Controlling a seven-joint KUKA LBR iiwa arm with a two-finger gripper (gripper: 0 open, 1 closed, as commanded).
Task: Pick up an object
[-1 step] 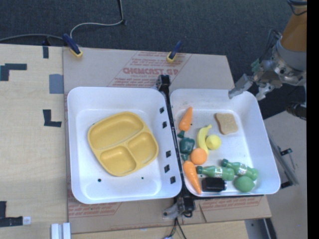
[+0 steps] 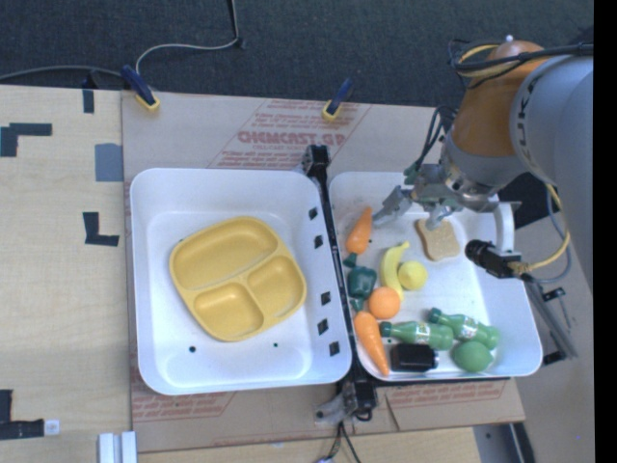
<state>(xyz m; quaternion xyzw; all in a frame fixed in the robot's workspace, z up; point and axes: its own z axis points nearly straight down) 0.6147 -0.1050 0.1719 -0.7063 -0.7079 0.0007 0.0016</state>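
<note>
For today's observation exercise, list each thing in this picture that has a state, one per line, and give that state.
Gripper: above the right bin, fingers spread, holding nothing.
Yellow divided tray: flat in the left bin, right way up.
Toast slice: lying flat beside the gripper.
Banana: lying against the lemon.
Green bottle: on its side.
Upper carrot: lying by the divider.
Lower carrot: lying under the orange.
</note>
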